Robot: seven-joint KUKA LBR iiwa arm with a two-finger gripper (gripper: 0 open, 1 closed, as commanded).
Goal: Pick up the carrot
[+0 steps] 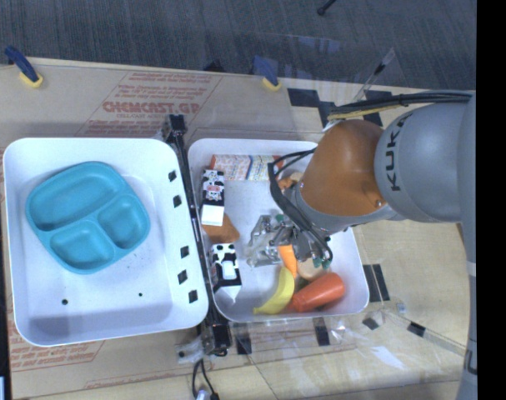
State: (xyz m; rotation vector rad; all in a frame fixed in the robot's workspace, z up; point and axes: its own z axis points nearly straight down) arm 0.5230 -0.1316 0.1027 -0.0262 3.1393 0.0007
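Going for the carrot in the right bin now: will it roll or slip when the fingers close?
The carrot looks stiff, tapered and smooth, so it may squirt out of a pinch. It lies wedged between the banana and the red pepper, which probably stops rolling but may get dragged. The gripper hangs close above it.

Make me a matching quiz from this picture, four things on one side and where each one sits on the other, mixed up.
Things:
1. plate
2. banana
3. carrot
4. tomato

Places:
A. right bin, front edge, left of the red item
B. left bin, lying alone
C. right bin, front right corner
D. right bin, right under the tool

Pairs: 1-B, 2-A, 3-D, 4-C
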